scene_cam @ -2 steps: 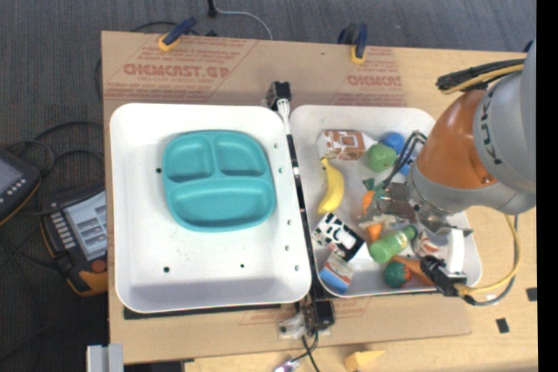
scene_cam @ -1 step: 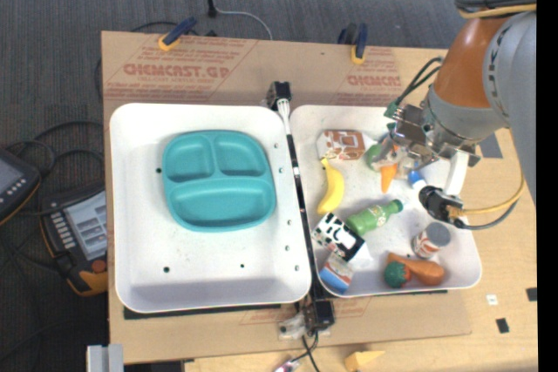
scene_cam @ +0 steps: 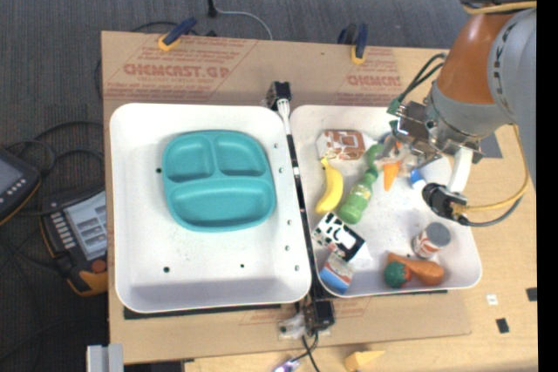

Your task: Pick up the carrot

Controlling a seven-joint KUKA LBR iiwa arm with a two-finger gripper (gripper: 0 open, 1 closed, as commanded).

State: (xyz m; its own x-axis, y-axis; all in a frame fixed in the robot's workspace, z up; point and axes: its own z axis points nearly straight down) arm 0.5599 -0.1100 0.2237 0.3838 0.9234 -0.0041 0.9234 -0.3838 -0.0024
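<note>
while the arm reaches in from the right over the right bin (scene_cam: 301, 187), we see the carrot (scene_cam: 390, 172) as a small orange cone, pointed end down, with a bit of green at its top. it sits in the upper middle of that bin, just right of the green bottle (scene_cam: 359, 194), and the gripper (scene_cam: 403, 145) is directly above and against its upper end. we cannot tell from this angle whether the carrot is actually between the fingers, nor how the fingers stand, since the wrist hides them.

counting what lies in the right bin, we find one carrot, one green bottle, one banana (scene_cam: 330, 187) to the left of the bottle, one brown-and-white packet (scene_cam: 342, 144) near the top edge, one black-and-white patterned box (scene_cam: 338, 234), one small cup (scene_cam: 337, 274) with a blue rim below it, one small can (scene_cam: 429, 243) toward the right, and one orange and green toy vegetable (scene_cam: 413, 271) at the bottom right. a small blue item (scene_cam: 417, 179) sits beside the carrot, too hidden to name.

we count two white bins; the left bin (scene_cam: 131, 213) bears one teal divided tray (scene_cam: 220, 179) with three compartments.
</note>
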